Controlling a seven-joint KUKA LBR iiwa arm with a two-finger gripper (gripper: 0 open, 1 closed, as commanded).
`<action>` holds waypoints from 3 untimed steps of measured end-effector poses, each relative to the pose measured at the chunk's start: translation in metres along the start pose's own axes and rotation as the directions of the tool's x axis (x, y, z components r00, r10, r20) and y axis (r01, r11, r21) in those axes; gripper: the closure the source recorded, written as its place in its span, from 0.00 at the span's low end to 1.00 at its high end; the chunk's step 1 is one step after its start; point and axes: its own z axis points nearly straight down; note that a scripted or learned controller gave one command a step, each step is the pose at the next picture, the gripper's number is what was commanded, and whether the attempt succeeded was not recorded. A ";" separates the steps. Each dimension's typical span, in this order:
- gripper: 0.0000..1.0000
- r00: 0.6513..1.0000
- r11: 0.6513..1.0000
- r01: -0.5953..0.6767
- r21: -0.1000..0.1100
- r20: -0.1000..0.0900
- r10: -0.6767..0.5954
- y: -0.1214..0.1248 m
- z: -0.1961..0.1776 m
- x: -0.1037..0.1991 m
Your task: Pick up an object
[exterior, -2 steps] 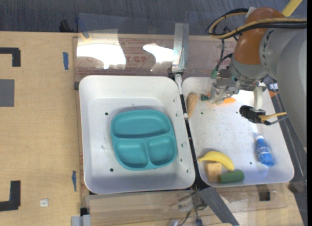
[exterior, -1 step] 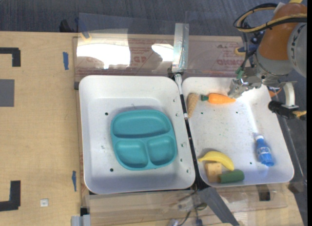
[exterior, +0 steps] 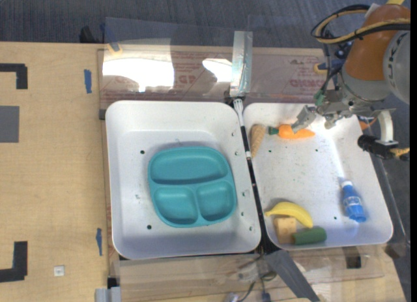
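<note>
One tool (exterior: 317,117) hovers near the right bin's (exterior: 365,229) far edge, beside the carrot (exterior: 294,132).

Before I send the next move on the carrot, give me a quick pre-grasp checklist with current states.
1. Pincer over the right bin, beside the carrot: ok.
2. Carrot between the pincer's fingers: cannot tell.
3. Carrot apart from the ice cream cone: ok, a small gap shows.
4. Carrot close to the bin's far wall, tight for a descent: not ok.
5. Banana and blue bottle away from the pincer: ok.
</note>
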 end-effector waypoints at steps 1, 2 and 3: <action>0.00 0.994 0.994 0.106 0.000 0.002 -0.106 0.018 0.053 0.057; 1.00 0.994 0.994 0.108 -0.006 0.002 -0.108 0.020 0.041 0.058; 1.00 0.991 0.991 0.132 -0.010 0.000 -0.132 0.025 -0.051 0.101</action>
